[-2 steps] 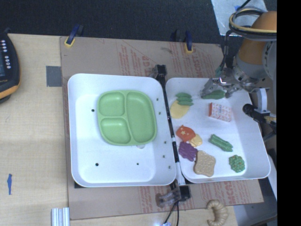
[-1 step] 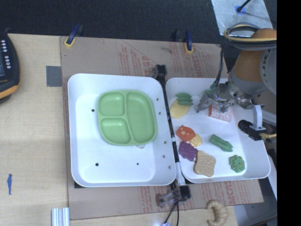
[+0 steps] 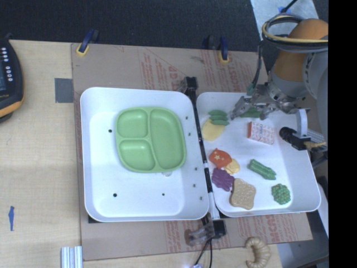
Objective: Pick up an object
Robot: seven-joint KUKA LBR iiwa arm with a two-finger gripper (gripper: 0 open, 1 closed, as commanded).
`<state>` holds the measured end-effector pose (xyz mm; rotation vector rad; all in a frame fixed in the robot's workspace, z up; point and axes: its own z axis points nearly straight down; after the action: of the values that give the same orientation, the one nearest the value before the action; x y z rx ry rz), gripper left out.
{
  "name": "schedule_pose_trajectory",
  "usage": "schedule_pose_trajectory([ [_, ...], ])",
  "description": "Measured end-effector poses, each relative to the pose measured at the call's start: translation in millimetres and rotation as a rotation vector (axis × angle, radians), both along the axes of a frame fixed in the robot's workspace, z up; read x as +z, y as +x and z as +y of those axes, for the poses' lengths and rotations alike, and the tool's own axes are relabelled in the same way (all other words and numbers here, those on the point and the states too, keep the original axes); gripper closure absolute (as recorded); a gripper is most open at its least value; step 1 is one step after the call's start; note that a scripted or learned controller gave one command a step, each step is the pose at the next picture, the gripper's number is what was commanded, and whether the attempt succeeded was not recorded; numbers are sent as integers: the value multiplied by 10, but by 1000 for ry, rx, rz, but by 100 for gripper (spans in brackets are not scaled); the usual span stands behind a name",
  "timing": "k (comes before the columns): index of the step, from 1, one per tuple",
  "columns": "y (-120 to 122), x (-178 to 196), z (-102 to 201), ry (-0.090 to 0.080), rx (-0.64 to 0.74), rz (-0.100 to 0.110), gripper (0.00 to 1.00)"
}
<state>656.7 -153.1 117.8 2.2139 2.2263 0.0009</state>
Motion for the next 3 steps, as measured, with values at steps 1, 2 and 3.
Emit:
schedule_pose_trajectory([
  [1, -421, 42, -12, 1, -3, 9, 0],
  [2, 17, 35, 218, 1, 2, 0, 0],
  [3, -1402, -287, -183, 3, -9, 20, 0],
])
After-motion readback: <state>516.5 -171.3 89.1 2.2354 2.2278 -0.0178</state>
